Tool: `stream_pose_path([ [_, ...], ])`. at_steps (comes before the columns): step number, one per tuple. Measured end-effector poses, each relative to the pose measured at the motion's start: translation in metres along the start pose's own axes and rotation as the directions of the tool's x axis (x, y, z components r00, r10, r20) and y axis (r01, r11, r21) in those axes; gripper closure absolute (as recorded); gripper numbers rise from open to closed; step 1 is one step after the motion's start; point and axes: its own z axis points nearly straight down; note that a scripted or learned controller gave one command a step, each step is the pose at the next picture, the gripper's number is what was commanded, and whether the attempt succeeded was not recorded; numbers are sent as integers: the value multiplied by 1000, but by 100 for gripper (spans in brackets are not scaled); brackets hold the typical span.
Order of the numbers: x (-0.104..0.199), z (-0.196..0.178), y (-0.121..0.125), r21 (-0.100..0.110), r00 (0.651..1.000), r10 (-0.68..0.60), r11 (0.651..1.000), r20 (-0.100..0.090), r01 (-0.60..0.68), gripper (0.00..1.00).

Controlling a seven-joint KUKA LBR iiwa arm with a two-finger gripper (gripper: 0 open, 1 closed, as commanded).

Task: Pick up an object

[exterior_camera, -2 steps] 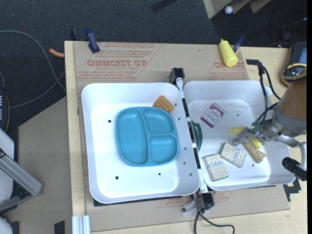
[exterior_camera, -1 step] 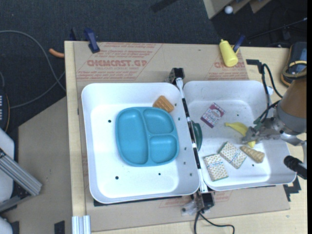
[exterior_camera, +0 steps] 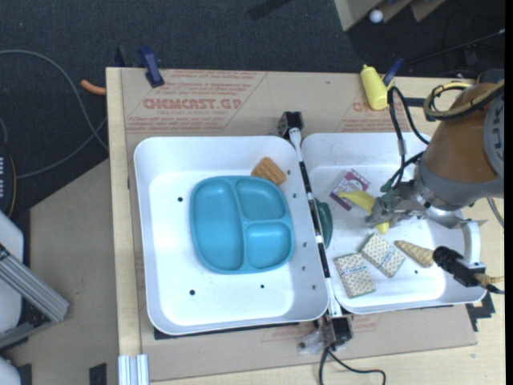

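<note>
In the right bin (exterior_camera: 449,291) my gripper (exterior_camera: 385,212) reaches in from the right, low over a yellow banana-like object (exterior_camera: 362,200). The wrist covers part of that object, and a yellow bit shows just below the gripper. Beside it to the left lies a purple and white packet (exterior_camera: 350,182). Two square cracker packets (exterior_camera: 355,274) (exterior_camera: 383,255) lie toward the front of the bin. An ice cream cone (exterior_camera: 414,252) lies to their right. A teal object (exterior_camera: 323,220) rests against the bin's left wall.
The left bin (exterior_camera: 152,215) holds a blue divided plate (exterior_camera: 240,223) and a tan waffle piece (exterior_camera: 269,170) at its back. A yellow clamp (exterior_camera: 373,87) and a blue clamp (exterior_camera: 149,65) sit on the bench's far edge. Cables run along the right bin's right side.
</note>
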Motion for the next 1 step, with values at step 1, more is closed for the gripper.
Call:
stream_pose_path([
  [1, 62, -53, 21, -1, 1000, -1, 1000, -1, 1, 100],
])
